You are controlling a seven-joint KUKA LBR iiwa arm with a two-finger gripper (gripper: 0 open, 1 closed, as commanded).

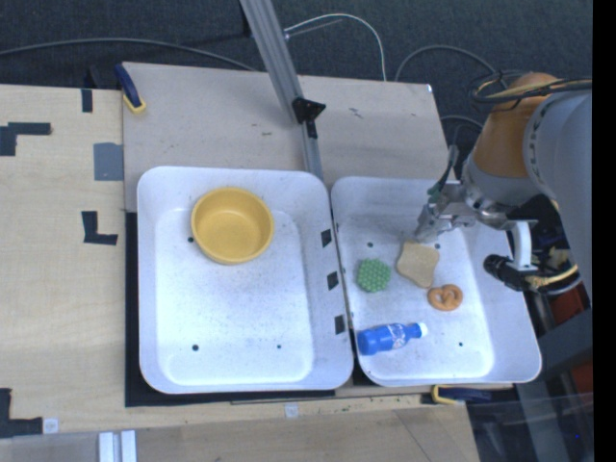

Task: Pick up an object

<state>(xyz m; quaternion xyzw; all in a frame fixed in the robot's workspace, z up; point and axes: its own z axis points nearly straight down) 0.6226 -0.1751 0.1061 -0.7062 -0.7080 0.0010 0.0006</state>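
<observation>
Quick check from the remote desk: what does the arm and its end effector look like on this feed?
The arm is a bulky grey, rounded body with an orange band above the wrist. The end effector is a small grey metal assembly with slim fingers. Thin light cables loop over the orange section, and a white fitting with dark parts hangs beside the wrist.

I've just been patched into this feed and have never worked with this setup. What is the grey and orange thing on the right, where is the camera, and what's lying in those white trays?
One fixed camera looks down at a slant on a bench with two white bins. The grey and orange shape is a robot arm reaching in from the right; its hand hangs over the right bin, just above a tan bread-like slice. Nothing can be seen held. That bin also has a green ball, a small pretzel and a blue bottle lying on its side. The left bin holds a yellow bowl.
</observation>
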